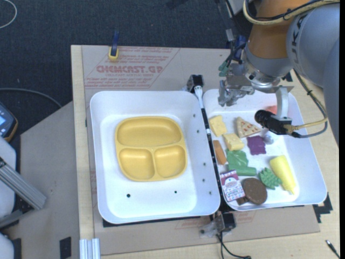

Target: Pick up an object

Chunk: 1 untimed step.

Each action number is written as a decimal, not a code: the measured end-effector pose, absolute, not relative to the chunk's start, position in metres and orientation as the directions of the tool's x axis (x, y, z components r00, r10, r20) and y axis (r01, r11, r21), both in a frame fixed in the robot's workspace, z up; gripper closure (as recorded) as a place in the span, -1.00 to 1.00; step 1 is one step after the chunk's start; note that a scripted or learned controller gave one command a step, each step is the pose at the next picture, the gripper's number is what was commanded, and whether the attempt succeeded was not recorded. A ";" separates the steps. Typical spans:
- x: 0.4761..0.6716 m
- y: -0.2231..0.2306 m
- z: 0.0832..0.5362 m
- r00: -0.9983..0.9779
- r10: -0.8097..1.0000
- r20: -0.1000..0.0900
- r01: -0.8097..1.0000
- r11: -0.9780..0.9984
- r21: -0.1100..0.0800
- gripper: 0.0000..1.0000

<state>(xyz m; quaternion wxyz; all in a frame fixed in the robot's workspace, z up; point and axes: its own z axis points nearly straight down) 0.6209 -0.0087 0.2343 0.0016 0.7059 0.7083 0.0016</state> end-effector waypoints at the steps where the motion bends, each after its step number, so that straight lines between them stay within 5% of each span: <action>1: 0.622 -0.012 0.216 0.000 1.000 0.000 1.000 0.000 -0.004 1.00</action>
